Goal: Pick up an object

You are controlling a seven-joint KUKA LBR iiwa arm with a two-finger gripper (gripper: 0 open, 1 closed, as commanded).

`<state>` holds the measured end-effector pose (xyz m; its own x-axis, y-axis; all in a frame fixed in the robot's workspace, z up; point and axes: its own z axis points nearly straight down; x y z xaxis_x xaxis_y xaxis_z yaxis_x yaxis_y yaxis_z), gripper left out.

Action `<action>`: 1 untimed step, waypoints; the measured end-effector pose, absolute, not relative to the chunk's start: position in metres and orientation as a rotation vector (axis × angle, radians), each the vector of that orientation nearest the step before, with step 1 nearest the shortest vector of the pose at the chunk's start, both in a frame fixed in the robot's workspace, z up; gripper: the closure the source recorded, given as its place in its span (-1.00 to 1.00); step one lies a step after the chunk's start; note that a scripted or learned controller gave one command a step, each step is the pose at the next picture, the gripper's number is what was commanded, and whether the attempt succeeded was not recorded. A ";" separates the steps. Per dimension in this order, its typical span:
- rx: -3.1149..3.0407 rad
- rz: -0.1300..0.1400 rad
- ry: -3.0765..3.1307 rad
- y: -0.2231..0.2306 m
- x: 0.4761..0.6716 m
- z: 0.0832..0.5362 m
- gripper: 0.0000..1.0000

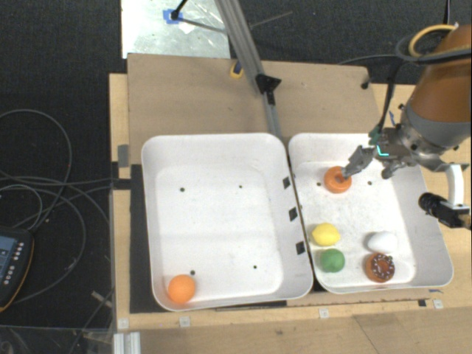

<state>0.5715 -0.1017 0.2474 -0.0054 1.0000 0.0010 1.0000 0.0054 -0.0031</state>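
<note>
I am in the approach step, with nothing lifted yet. My claw [372,164] hangs spread wide over the right bin [420,220], one finger [357,162] reaching down just beside the orange piece [338,181], the other finger well off to its right. The orange piece sits on the bin floor, in the half farther from the yellow ball [325,234]. Next, I judge, I must shift toward it so both fingers straddle it, then close. It looks round and squat, with no clear long axis or heading.
</note>
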 end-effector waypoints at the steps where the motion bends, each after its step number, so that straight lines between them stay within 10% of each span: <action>1: -2.218 -0.002 -2.226 -0.102 0.572 0.250 -1.00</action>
